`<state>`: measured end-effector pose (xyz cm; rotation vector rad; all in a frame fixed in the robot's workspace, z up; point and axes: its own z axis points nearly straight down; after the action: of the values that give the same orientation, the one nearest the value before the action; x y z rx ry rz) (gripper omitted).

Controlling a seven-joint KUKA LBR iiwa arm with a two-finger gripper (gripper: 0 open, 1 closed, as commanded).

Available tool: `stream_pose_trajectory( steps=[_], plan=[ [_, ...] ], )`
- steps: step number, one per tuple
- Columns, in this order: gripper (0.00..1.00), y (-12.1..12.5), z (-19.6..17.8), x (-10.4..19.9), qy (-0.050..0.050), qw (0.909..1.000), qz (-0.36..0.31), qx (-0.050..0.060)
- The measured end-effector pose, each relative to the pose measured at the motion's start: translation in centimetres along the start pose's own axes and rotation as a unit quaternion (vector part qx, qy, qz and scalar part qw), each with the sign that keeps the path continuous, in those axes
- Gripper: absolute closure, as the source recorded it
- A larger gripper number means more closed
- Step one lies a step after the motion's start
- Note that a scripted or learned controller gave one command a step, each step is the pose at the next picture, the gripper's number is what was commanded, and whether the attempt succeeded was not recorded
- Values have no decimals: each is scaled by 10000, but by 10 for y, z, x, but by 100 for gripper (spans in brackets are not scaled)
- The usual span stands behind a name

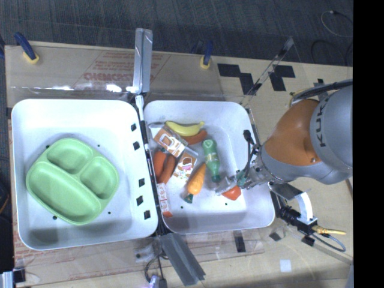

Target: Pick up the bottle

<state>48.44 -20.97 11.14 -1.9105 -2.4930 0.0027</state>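
The green bottle lies in the right bin, among other items; a yellow banana lies just above the bottle, an orange carrot-shaped toy touches the bottle's lower left side, and a small red piece lies to its lower right; the gripper is just right of the bottle, low in the bin; whether it is apart or together, I cannot tell; far left of the bottle, a green divided plate rests in the left bin.

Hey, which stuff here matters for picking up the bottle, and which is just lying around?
For the job:
green bottle
claw
right bin

Lying about:
banana
carrots
snack packets
green divided plate
left bin
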Motion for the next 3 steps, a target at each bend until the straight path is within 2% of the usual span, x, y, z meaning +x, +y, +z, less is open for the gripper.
stream_pose_trajectory(
  steps=[1,2,3],
  plan=[
    [100,114,19,-17,6,10000,-22,-8],
    [100,115,9,-16,4,10000,-57,-6],
    [100,172,23,7,35,9972,728,156]
  ],
)
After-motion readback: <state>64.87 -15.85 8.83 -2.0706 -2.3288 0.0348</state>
